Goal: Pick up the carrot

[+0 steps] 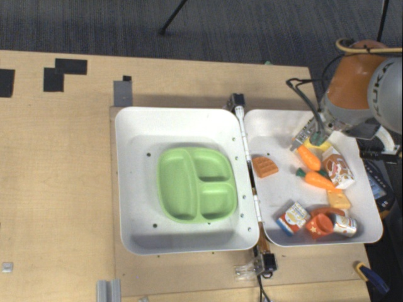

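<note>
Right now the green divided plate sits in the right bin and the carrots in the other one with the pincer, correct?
Not quite: the camera view shows the green divided plate in the left bin. The carrots do lie in the other bin, where the pincer is.

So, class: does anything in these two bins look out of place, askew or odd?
Nothing looks spilled or damaged. The toy foods lie jumbled in the right bin, the carrot slanted, while the green divided plate sits alone in the left bin.

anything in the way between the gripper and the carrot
Nothing visible blocks it. The gripper hangs over the right bin; the carrot lies just below, past an orange toy, a packet beside it.
</note>
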Robot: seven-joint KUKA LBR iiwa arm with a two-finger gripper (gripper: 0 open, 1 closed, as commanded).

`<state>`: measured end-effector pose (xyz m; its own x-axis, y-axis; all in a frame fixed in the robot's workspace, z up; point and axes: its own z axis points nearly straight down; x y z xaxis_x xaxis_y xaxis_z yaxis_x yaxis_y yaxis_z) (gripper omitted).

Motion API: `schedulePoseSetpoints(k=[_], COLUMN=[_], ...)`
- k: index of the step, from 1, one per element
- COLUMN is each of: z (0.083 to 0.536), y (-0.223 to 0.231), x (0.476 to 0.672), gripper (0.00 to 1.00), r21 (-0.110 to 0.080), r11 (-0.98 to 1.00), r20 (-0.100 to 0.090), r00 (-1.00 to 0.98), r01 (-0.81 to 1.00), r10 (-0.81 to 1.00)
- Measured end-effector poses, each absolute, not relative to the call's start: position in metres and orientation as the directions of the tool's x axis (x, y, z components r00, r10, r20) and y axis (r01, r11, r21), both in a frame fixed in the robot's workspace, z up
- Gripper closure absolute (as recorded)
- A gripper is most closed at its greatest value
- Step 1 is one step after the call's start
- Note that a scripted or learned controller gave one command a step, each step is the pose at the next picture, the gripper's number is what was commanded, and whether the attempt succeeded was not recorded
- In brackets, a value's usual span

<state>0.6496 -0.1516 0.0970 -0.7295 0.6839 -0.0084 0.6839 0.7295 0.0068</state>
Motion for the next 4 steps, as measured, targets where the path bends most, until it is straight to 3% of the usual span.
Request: schedulePoseSetpoints(k=[1,2,3,4], z=[0.187,0.237,0.237,0.101], y=[-0.163,-0.112,-0.112,-0.100], x=[0.607,0.606,0.606,0.586], gripper=[1.00,1.00,0.00,0.00], r21=[0.005,0.004,0.004,0.016], r11=[0.315,0.183,0.183,0.293], r20=[-0.003,-0.001,-0.002,-0.006], r00=[-0.315,-0.183,-0.183,-0.292], r01=[0.949,0.983,0.983,0.956], r10=[0.949,0.983,0.983,0.956])
